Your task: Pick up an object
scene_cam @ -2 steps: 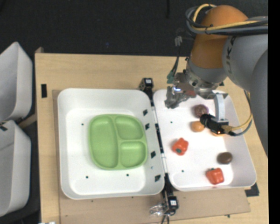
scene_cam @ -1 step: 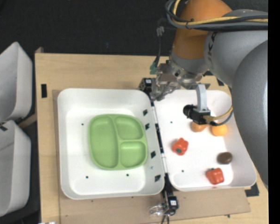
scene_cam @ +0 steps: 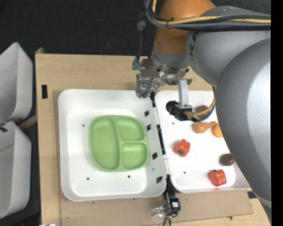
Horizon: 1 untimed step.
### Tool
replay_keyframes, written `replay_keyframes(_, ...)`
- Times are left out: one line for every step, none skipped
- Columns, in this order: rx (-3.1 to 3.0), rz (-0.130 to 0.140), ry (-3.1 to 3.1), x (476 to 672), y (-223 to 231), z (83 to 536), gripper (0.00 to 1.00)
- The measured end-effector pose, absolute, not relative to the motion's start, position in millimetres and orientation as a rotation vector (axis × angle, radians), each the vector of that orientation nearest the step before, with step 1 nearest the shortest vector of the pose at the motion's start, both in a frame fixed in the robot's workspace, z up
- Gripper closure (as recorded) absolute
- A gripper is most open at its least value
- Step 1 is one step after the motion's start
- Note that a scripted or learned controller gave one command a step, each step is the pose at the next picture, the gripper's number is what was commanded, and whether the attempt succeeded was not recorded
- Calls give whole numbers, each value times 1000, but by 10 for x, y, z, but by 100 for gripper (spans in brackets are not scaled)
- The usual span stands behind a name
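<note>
Over the bins' shared back edge hangs the gripper [scene_cam: 145, 89] — whether spread or pressed, I cannot tell. Nothing visibly lifted: peppers [scene_cam: 181, 147] (two, red) lie in the right bin [scene_cam: 198, 185] — the pick remains.

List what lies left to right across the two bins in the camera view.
Green divided plate → red pepper with green stem → orange gourd → second red pepper → brown item, partly hidden by the arm.
</note>
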State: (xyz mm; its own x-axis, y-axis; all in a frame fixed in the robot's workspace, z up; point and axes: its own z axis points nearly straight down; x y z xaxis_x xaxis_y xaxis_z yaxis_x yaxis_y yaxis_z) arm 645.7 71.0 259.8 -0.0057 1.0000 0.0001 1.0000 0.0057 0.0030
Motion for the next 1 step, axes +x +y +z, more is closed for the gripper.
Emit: replay_keyframes(2217,-2,2222,6451,674,2596,0)
